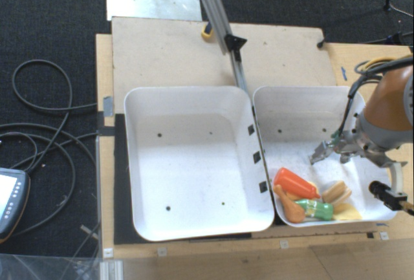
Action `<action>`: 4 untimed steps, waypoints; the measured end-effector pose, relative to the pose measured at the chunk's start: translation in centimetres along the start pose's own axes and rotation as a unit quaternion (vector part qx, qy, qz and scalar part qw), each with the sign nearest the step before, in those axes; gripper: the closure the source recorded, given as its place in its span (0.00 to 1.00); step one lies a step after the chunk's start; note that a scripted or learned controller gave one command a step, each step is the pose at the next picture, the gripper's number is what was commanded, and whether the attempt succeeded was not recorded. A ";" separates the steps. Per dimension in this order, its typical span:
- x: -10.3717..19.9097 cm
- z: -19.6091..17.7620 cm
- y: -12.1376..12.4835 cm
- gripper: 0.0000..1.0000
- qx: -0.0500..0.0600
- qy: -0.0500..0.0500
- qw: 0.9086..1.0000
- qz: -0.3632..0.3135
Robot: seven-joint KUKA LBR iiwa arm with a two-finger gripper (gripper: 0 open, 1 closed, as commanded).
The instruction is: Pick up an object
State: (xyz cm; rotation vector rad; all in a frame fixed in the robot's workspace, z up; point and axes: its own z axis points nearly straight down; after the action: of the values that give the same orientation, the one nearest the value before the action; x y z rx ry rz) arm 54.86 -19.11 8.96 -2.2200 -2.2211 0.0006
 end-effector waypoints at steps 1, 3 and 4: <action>-0.1 -1.2 0.1 1.00 -0.002 -0.001 1.000 0.000; -0.4 -12.3 0.8 1.00 -0.004 -0.002 1.000 -0.003; 5.4 -12.9 3.3 1.00 -0.003 0.000 1.000 -0.006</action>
State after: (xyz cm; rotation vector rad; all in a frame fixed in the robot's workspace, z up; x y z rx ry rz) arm 58.14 -13.68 21.86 -2.2102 -2.2364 -0.0057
